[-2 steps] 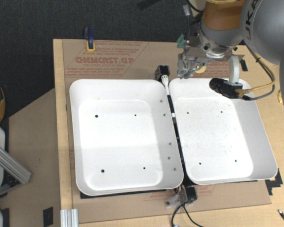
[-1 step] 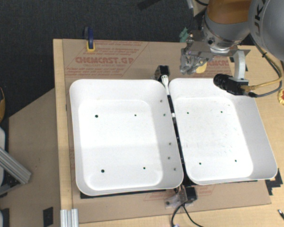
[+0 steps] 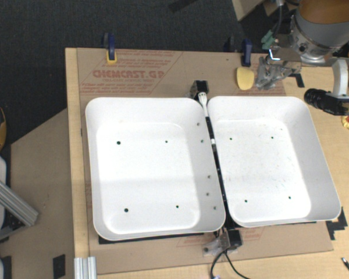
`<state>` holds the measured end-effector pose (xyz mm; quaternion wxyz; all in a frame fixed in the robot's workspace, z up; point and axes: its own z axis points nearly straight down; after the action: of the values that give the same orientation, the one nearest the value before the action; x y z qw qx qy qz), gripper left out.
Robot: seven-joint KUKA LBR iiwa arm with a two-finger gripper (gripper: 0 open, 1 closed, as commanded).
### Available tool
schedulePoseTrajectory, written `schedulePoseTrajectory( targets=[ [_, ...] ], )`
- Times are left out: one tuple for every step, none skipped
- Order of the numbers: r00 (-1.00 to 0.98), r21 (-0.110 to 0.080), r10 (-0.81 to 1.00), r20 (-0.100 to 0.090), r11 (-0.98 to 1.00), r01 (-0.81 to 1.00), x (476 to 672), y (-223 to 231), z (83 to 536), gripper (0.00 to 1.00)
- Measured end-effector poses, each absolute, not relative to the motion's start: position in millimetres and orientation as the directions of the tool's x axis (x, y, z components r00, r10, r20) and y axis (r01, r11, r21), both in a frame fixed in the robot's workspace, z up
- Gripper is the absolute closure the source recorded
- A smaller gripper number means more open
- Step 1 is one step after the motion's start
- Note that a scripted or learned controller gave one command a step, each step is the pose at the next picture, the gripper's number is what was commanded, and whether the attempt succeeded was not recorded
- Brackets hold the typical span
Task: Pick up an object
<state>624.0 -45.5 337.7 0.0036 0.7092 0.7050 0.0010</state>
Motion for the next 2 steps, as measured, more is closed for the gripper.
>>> schedulePoseTrajectory(
  targets=[
    [-0.005,-0.008,1.0,0.002,0.005,1.0,666.5,12,250,1.0],
    [-0.002,0.007,1.0,0.001,0.002,1.0,661.2,23,301,1.0]
  ],
)
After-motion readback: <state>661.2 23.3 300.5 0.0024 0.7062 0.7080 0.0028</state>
